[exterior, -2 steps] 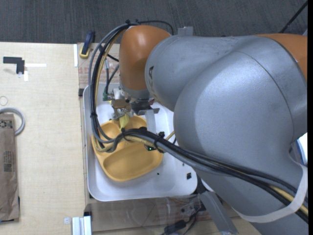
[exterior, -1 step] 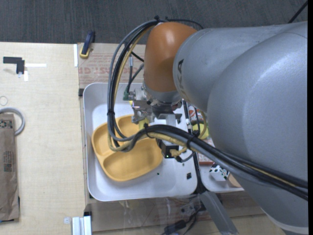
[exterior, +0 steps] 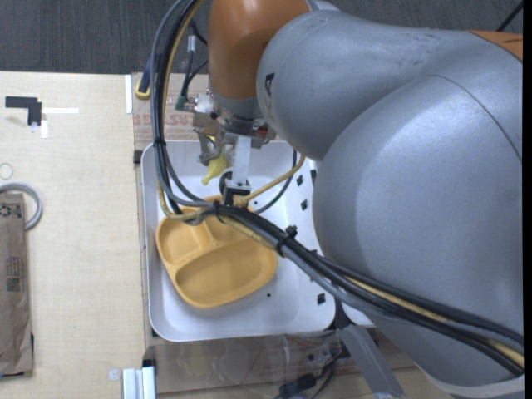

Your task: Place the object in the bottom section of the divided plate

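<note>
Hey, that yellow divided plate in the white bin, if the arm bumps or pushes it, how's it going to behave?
The divided plate looks like moulded plastic, so probably stiff and light; a nudge would likely slide it across the smooth white bin rather than bend it. Its broad, shallow shape suggests it won't tip easily. Cables draped over its upper edge might drag it if the arm moves.

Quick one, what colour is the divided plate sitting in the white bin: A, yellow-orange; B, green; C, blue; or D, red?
A: the divided plate in the white bin is a yellow-orange tone across its large lower section and smaller upper sections.
</note>
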You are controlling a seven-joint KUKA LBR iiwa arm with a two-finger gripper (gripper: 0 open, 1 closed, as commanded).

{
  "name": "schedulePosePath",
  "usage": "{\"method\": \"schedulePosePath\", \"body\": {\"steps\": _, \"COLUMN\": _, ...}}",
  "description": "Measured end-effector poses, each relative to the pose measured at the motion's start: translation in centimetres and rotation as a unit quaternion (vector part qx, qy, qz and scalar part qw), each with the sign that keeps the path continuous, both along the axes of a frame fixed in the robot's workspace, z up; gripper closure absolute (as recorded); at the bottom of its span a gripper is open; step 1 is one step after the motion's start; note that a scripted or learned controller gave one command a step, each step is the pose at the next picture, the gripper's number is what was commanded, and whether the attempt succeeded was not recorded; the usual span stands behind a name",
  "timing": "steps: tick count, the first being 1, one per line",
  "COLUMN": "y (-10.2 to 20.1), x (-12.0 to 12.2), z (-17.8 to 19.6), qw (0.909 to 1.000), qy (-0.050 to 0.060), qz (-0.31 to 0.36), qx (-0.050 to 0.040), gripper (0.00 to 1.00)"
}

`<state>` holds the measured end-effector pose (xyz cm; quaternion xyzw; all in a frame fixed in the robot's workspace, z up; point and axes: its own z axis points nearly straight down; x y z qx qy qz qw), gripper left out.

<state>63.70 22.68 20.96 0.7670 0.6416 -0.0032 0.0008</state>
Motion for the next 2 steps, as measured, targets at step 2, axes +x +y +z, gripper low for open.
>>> {"method": "schedulePosePath", "body": {"steps": 2, "y": 0.31, "x": 1.57, "z": -10.15, "qw": 0.9948, "qy": 0.007, "qz": -0.101, "qx": -0.0026, "gripper": 1.00}}
